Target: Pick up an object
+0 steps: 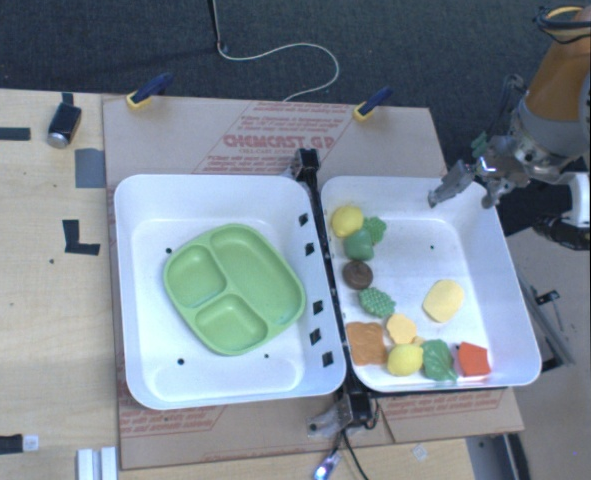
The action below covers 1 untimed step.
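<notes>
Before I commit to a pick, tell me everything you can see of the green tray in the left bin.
The green tray is a pale green, plastic-looking divided plate with rounded corners and three sunken compartments: two smaller ones and one larger. It lies flat and right side up on the floor of the left bin, turned at a slant to the bin's walls, roughly in the middle. Nothing lies in its compartments, and nothing touches it except the bin floor. The gripper is far off, over the right bin's far edge.

Arm (555,98) hangs over right bin (495,248) of toy food; green tray (235,288) in left bin (135,268).
</notes>
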Tool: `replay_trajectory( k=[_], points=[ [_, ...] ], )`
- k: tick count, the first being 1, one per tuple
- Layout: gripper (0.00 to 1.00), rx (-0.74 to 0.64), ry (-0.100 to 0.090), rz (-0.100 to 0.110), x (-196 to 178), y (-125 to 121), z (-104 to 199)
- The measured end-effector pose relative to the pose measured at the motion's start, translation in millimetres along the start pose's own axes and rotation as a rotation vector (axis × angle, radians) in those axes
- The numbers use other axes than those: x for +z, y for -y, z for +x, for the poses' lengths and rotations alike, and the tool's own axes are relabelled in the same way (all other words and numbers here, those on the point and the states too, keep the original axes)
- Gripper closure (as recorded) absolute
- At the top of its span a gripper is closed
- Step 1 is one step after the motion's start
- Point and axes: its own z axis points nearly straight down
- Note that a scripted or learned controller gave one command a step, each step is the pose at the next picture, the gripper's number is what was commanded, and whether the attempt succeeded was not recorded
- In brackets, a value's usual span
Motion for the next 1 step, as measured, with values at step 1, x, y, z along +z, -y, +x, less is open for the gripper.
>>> replay_trajectory(
  k=[1],
  points=[
    [0.0,-0.001,-0.005,0.012,62.0,75.9,60.1]
  ],
)
